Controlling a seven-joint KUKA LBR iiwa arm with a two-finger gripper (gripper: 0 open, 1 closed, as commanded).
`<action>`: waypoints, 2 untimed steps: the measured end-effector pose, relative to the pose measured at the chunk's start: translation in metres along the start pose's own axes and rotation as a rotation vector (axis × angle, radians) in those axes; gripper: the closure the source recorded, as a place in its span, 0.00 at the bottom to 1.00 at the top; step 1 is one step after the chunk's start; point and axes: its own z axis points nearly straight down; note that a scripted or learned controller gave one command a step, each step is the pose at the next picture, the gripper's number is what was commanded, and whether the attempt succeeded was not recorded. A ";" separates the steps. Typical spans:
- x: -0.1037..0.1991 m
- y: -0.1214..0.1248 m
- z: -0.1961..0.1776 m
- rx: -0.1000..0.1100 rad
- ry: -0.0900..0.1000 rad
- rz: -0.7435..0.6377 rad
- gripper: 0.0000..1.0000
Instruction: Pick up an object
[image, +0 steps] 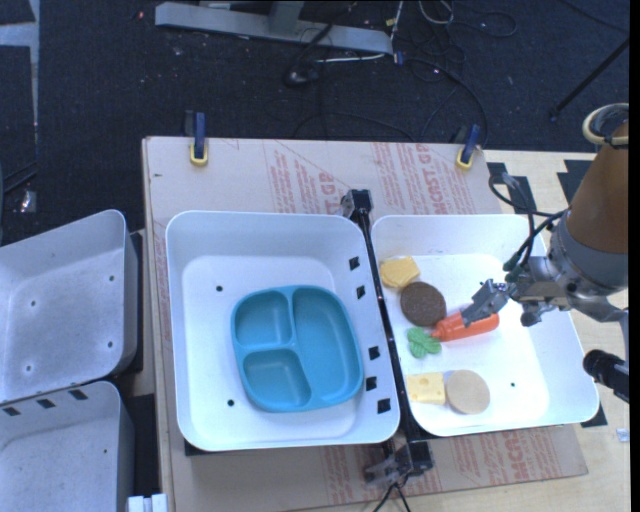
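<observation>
Orange toy carrot (468, 326), green leafy top

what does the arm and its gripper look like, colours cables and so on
The arm is grey metal, with a broad orange band above the wrist and a pale ring at its top. Black cables loop along its left side toward the wrist. The gripper is small, dark grey to black, made of angular metal parts. A black cylindrical part juts out lower right.
</observation>
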 end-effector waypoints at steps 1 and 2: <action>0.000 0.002 -0.005 -0.010 -0.001 -0.002 0.00; 0.005 -0.004 0.042 -0.007 -0.001 0.000 0.00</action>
